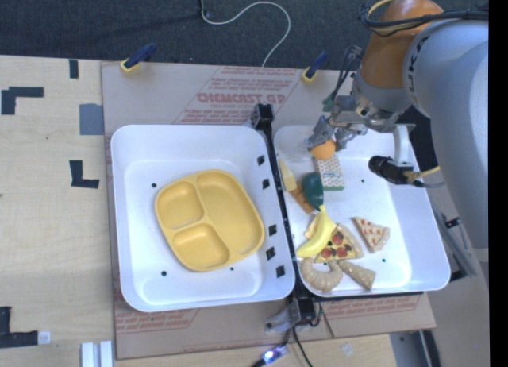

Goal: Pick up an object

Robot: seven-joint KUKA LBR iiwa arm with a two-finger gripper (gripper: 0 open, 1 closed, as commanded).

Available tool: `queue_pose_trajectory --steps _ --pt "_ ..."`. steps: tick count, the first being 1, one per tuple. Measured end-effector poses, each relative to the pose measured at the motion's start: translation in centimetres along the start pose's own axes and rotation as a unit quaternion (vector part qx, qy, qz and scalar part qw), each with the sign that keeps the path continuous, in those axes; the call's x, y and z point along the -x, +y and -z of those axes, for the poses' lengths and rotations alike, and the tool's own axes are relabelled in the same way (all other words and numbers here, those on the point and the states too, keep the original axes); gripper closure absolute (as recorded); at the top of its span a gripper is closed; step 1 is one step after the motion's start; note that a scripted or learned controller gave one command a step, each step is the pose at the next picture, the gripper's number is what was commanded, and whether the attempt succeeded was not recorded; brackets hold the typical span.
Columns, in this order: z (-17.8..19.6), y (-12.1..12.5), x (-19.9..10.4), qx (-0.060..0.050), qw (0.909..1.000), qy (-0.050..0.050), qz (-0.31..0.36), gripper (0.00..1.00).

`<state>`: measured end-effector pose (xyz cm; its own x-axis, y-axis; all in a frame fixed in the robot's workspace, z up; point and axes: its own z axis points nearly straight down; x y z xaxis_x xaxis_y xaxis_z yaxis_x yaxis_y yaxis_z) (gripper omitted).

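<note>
**Gripper working at the far end of the right bin, an orange piece at its tips**

The gripper (332, 137) is reaching down into the right bin (413, 274) near its far edge, and a small orange object (323, 149) is sitting right at its fingertips. The fingers appear to be closing around that piece, though the blur and the slanting view are making it hard to be sure it is truly pinched rather than merely touched; whether it is being lifted clear of the bin floor cannot be told.

Just below the gripper a speckled rectangular block (330, 172) is lying flat, and a dark green piece (313, 190) is resting beside it. Further toward the near side, a yellow banana (320, 233), a pizza slice (371, 233) and a pretzel-like ring (321, 276) are crowding together, probably because loose toys gather where they are dropped. Well to the gripper's left, the yellow divided plate (209, 219) is lying alone in the left bin (127, 222).

The arm's grey body is hiding the right bin's far right corner, and a black fitting (386, 168) is jutting out over the bin there. Some pieces under the banana are overlapping and hard to separate.
</note>
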<state>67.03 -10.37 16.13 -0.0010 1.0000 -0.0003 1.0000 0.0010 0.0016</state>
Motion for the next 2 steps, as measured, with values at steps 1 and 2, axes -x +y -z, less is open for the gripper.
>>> queue_pose_trajectory --steps 1,2 --pt "6.40 -0.02 0.08 0.002 1.0000 0.000 0.000 1.00" --pt "6.28 -0.02 0.05 -0.001 1.0000 0.000 0.000 1.00"
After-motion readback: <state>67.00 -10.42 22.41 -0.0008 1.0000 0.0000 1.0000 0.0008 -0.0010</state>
